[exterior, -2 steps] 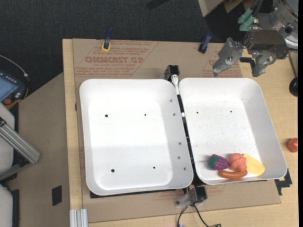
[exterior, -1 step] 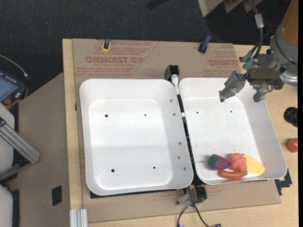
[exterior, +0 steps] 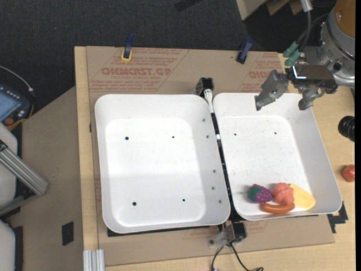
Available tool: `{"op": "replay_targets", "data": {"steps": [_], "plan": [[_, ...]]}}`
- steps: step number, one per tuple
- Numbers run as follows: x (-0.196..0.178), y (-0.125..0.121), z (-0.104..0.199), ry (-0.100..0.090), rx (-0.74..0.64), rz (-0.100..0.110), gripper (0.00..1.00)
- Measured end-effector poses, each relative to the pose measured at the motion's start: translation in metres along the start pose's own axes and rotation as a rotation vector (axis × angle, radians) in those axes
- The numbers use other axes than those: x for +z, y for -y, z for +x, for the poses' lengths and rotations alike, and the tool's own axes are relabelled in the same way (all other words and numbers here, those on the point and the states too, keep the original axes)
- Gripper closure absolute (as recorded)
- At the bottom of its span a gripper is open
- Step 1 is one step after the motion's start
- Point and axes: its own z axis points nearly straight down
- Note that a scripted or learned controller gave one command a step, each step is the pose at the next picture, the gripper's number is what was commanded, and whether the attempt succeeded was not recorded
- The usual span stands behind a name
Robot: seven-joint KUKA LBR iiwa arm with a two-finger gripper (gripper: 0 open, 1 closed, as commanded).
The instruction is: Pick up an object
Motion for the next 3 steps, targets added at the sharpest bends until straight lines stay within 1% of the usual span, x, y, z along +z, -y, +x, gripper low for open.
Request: {"op": "replay_targets", "data": {"steps": [1,2,3], "plan": [[-0.02,0.0,-0.056,0.003,0.011,0.001,0.0],[-0.059,-0.001,-0.035,0.001,0.002,-0.001,0.0],[-0.068,-0.002,-0.036,0.002,0.003,-0.002,1.0]]}}
